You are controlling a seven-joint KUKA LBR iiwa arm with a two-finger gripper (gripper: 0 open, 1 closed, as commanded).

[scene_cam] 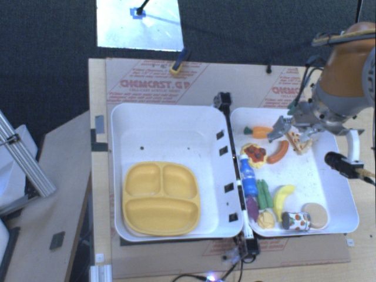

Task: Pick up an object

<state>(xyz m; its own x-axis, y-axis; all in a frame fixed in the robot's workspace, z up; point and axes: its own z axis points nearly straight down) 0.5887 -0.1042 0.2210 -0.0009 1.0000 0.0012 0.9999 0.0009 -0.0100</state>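
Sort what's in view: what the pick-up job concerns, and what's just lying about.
Job: gripper; toy food in the right bin: carrot, sausage, pizza slice, bottle, banana, cookie.

Lying about: yellow tray in the left bin; metal plate behind the bench.

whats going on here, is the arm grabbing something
A grey and orange robot arm reaches in from the right, its gripper low over the back of the right bin, close to a sausage and a pizza slice. Nothing is visibly held yet. Toy food, including a banana and a blue bottle, lies in that bin. The left bin holds a yellow divided tray.
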